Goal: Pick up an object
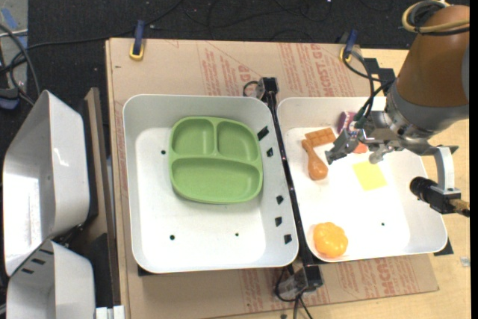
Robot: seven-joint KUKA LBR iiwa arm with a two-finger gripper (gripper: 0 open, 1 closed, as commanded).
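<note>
Gripper [364, 147] hangs open over the right white bin [426, 239], nothing between its fingers, tips just beside the small orange carrot-shaped toy [315, 159] near the bin's left wall. Toy looks light, rigid, smooth plastic, so likely slippery; best pinched across its narrow middle. Flat yellow square [369, 175] and round orange fruit toy [329, 239] lie apart, leaving room.

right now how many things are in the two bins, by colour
green: 1, divided plate
orange: 3, block, carrot-like piece, round fruit
yellow: 1, flat square
purple: 1, small item partly hidden by the gripper
total: 6
</note>
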